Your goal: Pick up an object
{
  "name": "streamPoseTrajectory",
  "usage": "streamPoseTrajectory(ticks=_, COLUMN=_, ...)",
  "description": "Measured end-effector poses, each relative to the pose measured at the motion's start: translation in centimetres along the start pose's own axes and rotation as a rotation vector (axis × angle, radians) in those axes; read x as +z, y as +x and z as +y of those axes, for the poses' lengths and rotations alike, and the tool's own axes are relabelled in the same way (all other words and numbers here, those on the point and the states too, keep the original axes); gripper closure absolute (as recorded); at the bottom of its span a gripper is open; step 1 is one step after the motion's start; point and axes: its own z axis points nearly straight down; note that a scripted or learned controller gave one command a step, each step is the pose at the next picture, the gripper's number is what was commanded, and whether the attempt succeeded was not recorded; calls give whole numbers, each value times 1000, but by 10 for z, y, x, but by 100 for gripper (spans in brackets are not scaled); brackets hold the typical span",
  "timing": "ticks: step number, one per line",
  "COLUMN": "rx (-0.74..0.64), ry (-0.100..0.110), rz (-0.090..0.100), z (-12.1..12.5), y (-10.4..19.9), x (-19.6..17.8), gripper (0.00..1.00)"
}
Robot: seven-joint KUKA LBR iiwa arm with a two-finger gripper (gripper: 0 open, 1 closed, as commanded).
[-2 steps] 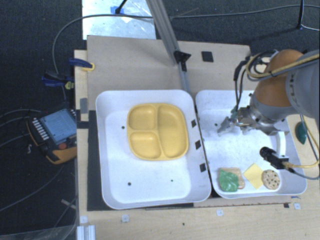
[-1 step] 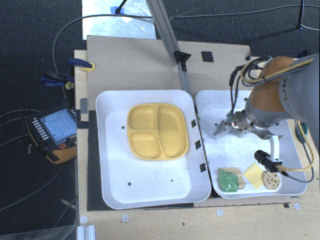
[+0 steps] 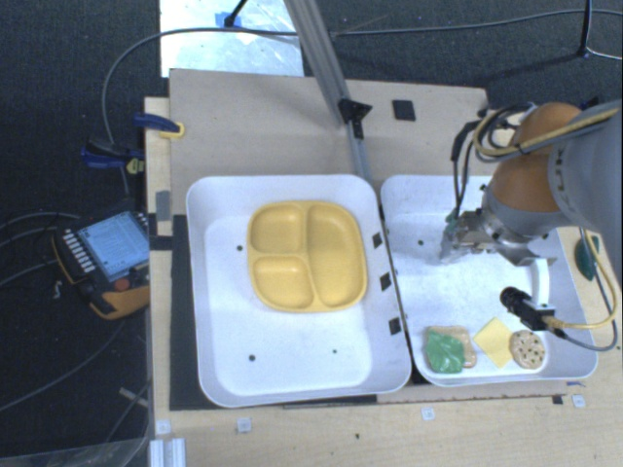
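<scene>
**A:** ok so where's everything at in the overhead shot?

**B:** two white bins side by side on the bench. The left bin [image 3: 209, 358] has a yellow divided plate [image 3: 307, 256] sitting in its upper middle, three compartments, flat on the floor of the bin. The right bin [image 3: 409, 202] is where the arm is working.

**A:** and the stuff to grab?

**B:** all bunched in the lower part of the right bin, near the front wall. There's a green thing [image 3: 445, 353] lying on or against a tan slice, looks like toy food, then a yellow wedge [image 3: 494, 341] just to its right, then a round cookie [image 3: 527, 349] touching or nearly touching the wedge at the lower right.

**A:** is the arm on any of them?

**B:** nope. The arm [image 3: 545, 178] comes in from the right of the frame, orange band at the upper right, and the gripper [image 3: 454, 241] is down in the upper middle of the right bin, well apart from the food pile.

**A:** open or closed?

**B:** honestly can't tell, that end is too small and blurry from this angle. Nothing visibly held in it.

**A:** anything else around?

**B:** a blue-screened gadget [image 3: 105, 251] on the floor at the left of the frame.
</scene>
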Motion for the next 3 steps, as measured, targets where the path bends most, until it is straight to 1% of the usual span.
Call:
streamPoseTrajectory(ticks=1, rx=-2, ry=6, rz=4, z=2, y=-5, x=-61, gripper=100)
streamPoseTrajectory(ticks=2, rx=-6, ry=7, rz=5, z=1, y=0, x=-122, gripper=100)
streamPoseTrajectory(ticks=3, rx=-6, ry=9, rz=5, z=2, y=0, x=-141, gripper=100)
